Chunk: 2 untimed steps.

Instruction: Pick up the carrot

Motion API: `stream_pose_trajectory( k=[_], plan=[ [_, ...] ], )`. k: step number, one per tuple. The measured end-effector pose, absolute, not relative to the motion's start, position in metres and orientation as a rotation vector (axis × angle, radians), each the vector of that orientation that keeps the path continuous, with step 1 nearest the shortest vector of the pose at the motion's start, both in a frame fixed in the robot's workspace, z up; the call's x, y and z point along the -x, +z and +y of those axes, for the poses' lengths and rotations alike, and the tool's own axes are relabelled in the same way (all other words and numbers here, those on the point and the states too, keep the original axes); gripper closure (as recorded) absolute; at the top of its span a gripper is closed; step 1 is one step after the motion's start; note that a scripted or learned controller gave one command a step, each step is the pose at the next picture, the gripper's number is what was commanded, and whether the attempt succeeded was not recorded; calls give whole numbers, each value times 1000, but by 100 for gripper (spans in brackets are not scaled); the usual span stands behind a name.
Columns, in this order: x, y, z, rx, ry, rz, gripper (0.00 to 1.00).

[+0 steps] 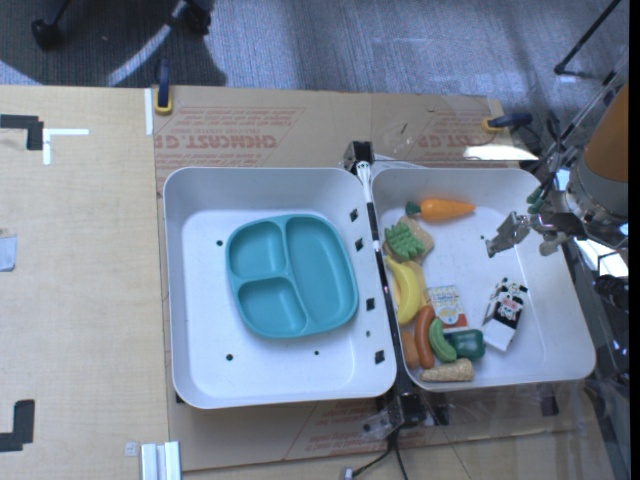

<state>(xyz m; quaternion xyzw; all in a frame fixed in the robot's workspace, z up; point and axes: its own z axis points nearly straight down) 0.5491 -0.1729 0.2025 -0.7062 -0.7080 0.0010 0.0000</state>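
Note:
The carrot is orange with a green top pointing left. It lies flat near the back wall of the right bin. My gripper hangs over the same bin, to the right of the carrot and a little nearer the front, clearly apart from it. Its fingers are spread, and it is open with nothing between them.
Along the right bin's left side lie a green leafy toy, a banana, a sausage, a green pepper and a corn cob. A small milk carton stands below the gripper. A teal divided plate sits in the left bin.

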Motion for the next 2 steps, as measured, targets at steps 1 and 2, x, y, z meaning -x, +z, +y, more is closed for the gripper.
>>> stream_pose_trajectory(
  k=[1,2],
  plan=[
    [-611,171,-121,2184,2,-2260,0],
    [-663,99,-131,2446,-13,-1988,0]
  ],
)
